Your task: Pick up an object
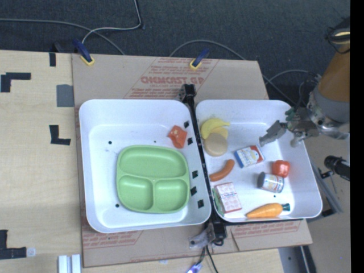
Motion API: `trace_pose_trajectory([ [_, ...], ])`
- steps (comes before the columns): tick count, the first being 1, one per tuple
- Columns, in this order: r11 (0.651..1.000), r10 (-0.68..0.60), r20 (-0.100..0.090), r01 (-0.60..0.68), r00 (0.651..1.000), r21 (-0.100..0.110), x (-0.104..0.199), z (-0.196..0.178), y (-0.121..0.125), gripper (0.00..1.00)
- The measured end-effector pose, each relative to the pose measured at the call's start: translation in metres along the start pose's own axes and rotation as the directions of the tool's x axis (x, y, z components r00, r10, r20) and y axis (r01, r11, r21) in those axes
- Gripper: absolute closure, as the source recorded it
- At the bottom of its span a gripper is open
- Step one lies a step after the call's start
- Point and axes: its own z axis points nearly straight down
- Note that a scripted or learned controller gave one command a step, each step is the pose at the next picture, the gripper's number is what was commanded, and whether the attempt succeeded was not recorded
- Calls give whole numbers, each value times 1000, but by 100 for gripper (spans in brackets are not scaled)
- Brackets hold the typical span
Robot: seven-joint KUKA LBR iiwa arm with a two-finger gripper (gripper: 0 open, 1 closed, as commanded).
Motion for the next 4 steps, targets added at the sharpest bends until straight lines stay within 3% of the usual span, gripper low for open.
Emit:
trace_pose_trajectory([
  [1, 1000, -1, -1, 1, 1000, 1, 54, 127, 13, 0],
  [2, 1000, 2, 5, -2, 1000, -8, 50, 148, 21, 0],
  [3, 1000, 3, 9, -3, 1000, -17, 67, 148, 1, 0],
  [4, 1000, 0, 1, 0, 1000, -4, 76, 152, 21, 0],
])
